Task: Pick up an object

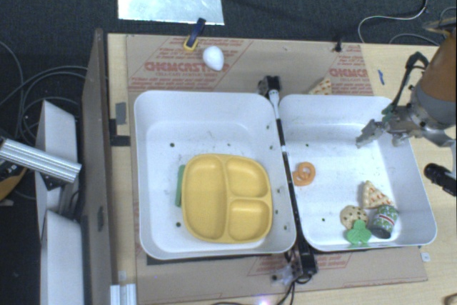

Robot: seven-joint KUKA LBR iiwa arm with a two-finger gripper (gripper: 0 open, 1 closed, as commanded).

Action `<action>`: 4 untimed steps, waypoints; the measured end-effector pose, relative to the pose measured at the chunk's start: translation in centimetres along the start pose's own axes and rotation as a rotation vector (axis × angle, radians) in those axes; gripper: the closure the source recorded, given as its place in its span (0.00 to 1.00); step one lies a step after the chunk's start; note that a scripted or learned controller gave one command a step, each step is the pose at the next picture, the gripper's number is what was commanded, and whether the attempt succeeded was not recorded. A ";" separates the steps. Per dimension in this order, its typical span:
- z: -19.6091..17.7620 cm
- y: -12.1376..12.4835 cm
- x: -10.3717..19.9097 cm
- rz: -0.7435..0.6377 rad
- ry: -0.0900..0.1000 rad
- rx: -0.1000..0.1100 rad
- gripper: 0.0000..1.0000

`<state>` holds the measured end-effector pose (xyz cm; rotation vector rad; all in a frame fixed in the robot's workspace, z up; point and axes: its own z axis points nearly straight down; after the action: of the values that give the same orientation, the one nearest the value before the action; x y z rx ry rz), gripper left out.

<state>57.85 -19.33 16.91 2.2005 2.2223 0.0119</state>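
Several small toys [368, 214] lie below the open, empty gripper [385, 132] in the right bin [335, 111], so drop squarely over one

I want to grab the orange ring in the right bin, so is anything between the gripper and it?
Nothing visible is. The gripper hangs over the upper right part of the right bin, and the orange ring lies alone on bare white floor below and to its left. The other small items cluster at the lower right corner.
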 end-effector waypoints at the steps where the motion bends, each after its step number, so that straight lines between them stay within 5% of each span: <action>1: 8.7 -6.3 -1.1 0.013 0.006 0.018 0.00; 2: 7.3 -5.9 -1.0 0.008 0.005 0.012 1.00; 4: 5.2 -5.7 -1.1 0.006 0.004 0.007 1.00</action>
<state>52.23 -20.47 11.62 2.2132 2.2210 0.0088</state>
